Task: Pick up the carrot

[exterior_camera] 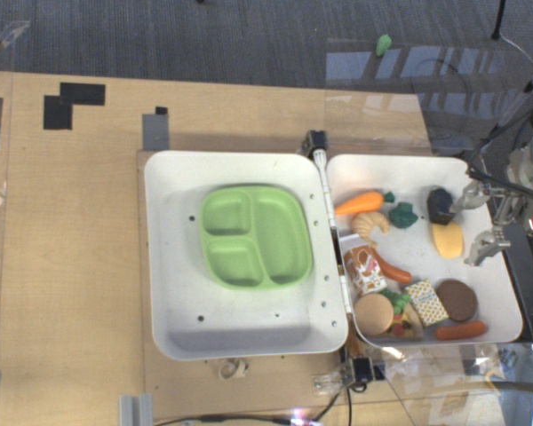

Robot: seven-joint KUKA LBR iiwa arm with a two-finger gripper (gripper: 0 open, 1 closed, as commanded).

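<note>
In the right bin (506, 284), a sausage (460, 331) and a brown patty (456, 299) lie along the near wall beside a small burger (374, 313). Farther back, the gripper (476, 222) hangs at the bin's right side, fingers spread and holding nothing, just right of a yellow wedge (448, 239). The carrot (360, 203) lies near the far left corner, above a croissant (370, 225). The left bin (173, 264) bears a green divided plate (252, 236).
</note>
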